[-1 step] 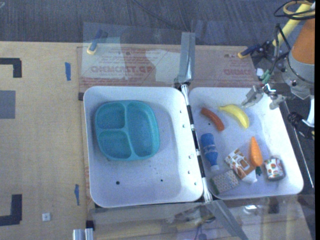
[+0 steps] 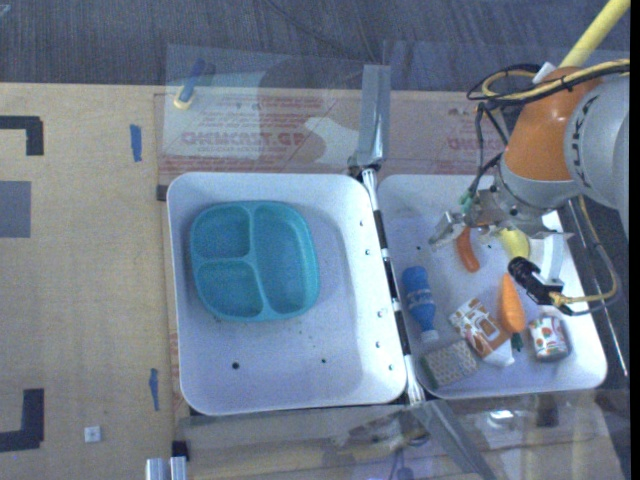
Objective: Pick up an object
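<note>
White bins: two side by side on the wooden bench (image 2: 80, 298), the left bin (image 2: 205, 368) and the right bin (image 2: 412, 208) meeting at their inner rims.
Teal plate (image 2: 255, 260): three compartments, lying flat in the upper half of the left bin, alone there.
Arm (image 2: 600, 138): reaches in from the right over the right bin's upper right corner, its orange band (image 2: 545, 148) above the wrist.
Gripper (image 2: 458, 230): low over the upper middle of the right bin, pointing left; I cannot tell whether it is apart or together, and nothing visibly sits in it.
Orange piece (image 2: 467, 253): small, on the bin floor just beside the gripper, on its lower side; whether they touch cannot be told.
Yellow piece (image 2: 513, 241): just right of the orange piece, partly under the wrist.
Blue bottle (image 2: 418, 298): lying near the right bin's left wall, well below the gripper.
Orange cone (image 2: 511, 306): near the bin's middle right.
Carton (image 2: 477, 328): touching the cone's lower left.
Can (image 2: 548, 336): at the lower right.
Grey pad (image 2: 452, 363): at the front wall, below the carton.
</note>
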`<state>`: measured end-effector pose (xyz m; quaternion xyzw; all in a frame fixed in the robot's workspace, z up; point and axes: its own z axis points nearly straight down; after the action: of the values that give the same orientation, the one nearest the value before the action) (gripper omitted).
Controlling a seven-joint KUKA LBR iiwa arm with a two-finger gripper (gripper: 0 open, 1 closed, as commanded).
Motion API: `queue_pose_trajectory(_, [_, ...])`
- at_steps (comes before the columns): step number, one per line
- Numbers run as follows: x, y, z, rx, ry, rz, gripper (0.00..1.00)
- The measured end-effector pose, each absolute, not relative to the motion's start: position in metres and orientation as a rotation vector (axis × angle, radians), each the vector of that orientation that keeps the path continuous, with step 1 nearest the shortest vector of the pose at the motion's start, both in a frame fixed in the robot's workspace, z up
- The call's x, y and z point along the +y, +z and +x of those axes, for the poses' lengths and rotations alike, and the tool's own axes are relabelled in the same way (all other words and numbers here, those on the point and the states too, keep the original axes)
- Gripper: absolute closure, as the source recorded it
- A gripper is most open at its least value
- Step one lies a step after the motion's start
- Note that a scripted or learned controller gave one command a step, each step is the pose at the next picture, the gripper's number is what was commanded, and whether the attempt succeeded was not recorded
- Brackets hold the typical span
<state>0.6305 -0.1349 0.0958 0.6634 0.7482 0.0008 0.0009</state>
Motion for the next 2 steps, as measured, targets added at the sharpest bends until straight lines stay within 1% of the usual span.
queue_pose_trajectory(1, [-0.110, 0.087, 0.668, 2.407, 0.004, 2.012, 0.00])
queue_pose_trajectory(2, [-0.110, 0.100, 0.670, 2.403, 0.012, 2.008, 1.00])
